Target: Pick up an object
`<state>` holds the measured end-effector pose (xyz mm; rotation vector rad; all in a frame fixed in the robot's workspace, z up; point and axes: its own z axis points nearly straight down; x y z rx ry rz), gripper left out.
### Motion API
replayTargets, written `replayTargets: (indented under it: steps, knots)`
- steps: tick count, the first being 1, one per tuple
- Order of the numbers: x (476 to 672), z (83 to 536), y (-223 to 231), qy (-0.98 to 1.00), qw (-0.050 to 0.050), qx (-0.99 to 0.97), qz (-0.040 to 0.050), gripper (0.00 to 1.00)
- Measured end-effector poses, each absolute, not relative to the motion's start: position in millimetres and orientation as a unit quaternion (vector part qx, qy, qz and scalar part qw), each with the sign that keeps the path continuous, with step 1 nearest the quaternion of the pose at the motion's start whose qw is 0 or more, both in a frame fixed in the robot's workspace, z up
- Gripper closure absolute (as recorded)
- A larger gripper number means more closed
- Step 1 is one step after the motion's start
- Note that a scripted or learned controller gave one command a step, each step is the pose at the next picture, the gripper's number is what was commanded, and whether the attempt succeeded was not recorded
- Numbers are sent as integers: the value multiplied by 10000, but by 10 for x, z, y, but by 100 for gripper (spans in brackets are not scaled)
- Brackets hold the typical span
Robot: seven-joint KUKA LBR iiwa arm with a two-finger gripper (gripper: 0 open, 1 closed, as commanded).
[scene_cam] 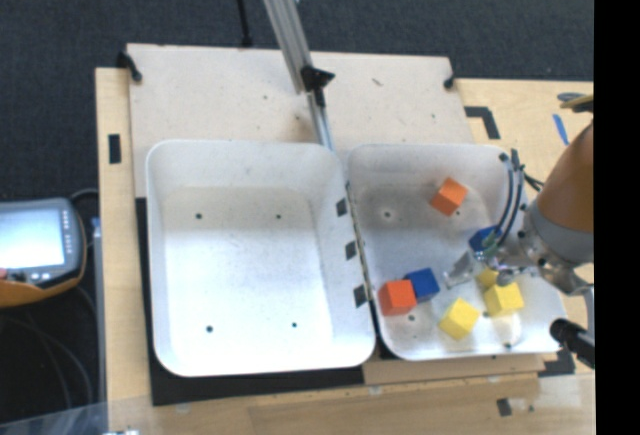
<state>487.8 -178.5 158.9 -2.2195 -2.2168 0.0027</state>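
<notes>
Gripper (482, 268) among yellow blocks (503, 299), blue block (422, 283) beside it; grip state unclear

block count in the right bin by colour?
orange blocks: 2
blue block: 1
yellow blocks: 2, plus a yellow bit under the gripper that I can't tell apart
Total: 5 clear

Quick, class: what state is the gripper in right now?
Gripper: low in the right bin among the yellow blocks; open or closed cannot be told.
</notes>
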Motion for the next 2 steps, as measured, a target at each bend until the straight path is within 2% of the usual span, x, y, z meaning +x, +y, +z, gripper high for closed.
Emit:
replayTargets:
  steps: [1,2]
  knots:
    - [5356,1255,-2090,-7068,-125,-7073,-41,0]
    - [6176,1206,-2105,-7077,-142,-7064,-54,0]
